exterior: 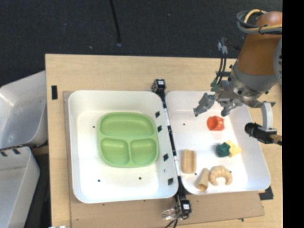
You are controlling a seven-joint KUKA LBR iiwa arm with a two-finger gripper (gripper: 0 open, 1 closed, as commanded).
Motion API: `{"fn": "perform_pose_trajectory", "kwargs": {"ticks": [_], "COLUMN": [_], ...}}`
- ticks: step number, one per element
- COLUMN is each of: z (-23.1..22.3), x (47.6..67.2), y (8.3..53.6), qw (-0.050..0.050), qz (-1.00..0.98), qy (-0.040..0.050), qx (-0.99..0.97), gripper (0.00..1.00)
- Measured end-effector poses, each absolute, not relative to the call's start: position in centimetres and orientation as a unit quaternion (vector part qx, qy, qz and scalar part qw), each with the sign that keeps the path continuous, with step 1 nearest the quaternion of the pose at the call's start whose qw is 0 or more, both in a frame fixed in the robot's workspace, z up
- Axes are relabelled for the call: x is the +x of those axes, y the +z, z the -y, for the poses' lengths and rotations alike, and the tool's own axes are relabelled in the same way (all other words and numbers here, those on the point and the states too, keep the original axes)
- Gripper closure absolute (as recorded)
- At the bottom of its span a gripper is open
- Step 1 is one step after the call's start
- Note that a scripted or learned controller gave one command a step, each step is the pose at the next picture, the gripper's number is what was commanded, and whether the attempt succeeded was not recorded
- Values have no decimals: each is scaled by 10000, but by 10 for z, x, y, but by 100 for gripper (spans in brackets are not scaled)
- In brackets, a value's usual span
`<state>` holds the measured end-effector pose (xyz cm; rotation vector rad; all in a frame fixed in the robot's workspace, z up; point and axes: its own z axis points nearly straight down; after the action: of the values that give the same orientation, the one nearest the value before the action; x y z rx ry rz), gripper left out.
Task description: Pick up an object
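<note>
Looking down, you see a tan bench (109,70) on dark floor bearing two white bins. Your gripper (214,107) hangs with fingers spread, holding nothing, just above a red object (215,123) in the right bin (190,127).

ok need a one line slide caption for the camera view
Open gripper poised above the right bin, near a red object; a green divided plate sits in the left bin.
</note>
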<state>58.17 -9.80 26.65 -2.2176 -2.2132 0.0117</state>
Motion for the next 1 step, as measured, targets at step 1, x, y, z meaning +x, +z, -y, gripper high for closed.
{"fn": "perform_pose_trajectory", "kwargs": {"ticks": [1], "z": [98], "x": [584], "y": [273], "qw": [-5], "qz": [7072], "qy": [-7], "qx": [-7070], "gripper": [0]}}
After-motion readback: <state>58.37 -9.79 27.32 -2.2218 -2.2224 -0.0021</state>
